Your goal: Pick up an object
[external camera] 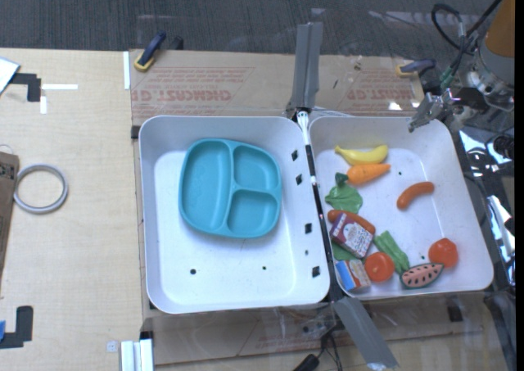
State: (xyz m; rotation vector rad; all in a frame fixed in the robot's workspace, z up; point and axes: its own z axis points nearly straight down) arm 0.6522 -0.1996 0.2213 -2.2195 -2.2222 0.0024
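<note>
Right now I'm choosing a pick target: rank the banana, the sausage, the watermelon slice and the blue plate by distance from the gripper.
From the gripper, at the right bin's far right corner:
1. Banana, far end of the right bin.
2. Sausage, mid-right, almost as close as the banana.
3. Watermelon slice, near edge.
4. Blue plate, in the left bin.

Bright, even light, slightly soft focus

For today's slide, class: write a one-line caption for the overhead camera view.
Gripper at right bin's far rim; toy banana, carrot, sausage inside; blue plate in left bin.
</note>
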